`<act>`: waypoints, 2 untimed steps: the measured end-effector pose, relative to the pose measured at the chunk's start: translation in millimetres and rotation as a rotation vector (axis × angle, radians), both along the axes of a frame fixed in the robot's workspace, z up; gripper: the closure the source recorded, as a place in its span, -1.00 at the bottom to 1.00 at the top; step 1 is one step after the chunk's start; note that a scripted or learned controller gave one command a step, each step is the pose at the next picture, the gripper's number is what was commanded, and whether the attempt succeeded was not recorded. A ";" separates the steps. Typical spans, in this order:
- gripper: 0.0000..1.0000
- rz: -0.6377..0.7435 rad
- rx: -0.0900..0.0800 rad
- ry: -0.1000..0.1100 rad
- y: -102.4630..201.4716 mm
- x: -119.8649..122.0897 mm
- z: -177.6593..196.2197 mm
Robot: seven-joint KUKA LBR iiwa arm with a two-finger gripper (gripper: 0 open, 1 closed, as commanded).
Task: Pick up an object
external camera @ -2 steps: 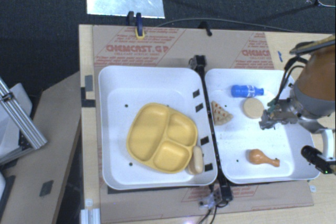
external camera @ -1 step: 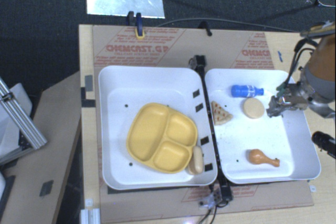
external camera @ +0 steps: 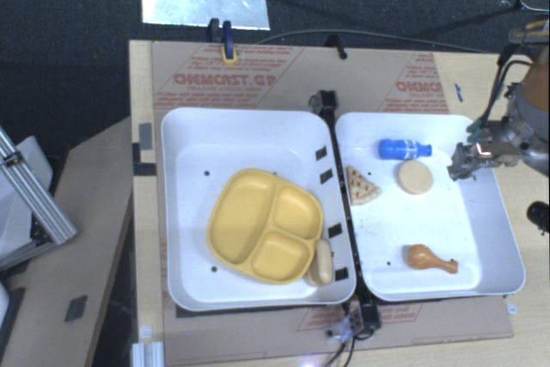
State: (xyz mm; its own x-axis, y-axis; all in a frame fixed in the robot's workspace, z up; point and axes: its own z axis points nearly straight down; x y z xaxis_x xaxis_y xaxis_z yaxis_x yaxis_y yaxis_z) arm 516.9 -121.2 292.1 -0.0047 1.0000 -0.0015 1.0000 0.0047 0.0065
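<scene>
The right bin [external camera: 494, 223] holds a blue bottle [external camera: 403, 149] lying on its side, a round beige disc [external camera: 416, 178], a pizza slice [external camera: 361, 186] by the divider and a brown drumstick [external camera: 430, 258] near the front. My gripper [external camera: 465, 165] hangs over the bin's right side, just right of the disc and apart from it. Nothing shows between its fingers.
The left bin [external camera: 185, 211] carries a yellow compartment tray [external camera: 265, 225] with a beige bread roll [external camera: 321, 262] against its front right corner. Black clips [external camera: 329, 178] line the divider between the bins. A metal frame [external camera: 34, 193] stands at the far left.
</scene>
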 end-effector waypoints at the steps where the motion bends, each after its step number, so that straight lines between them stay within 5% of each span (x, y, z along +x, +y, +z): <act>1: 1.00 0.005 0.003 0.004 61.3 2.7 -9.9; 2: 1.00 0.005 0.004 0.005 118.7 -10.0 -24.0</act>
State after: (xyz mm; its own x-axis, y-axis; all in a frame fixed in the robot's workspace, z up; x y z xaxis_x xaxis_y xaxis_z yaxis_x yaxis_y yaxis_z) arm 506.9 -2.6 268.1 -0.0102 0.9999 0.0021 0.9999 0.0102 0.0016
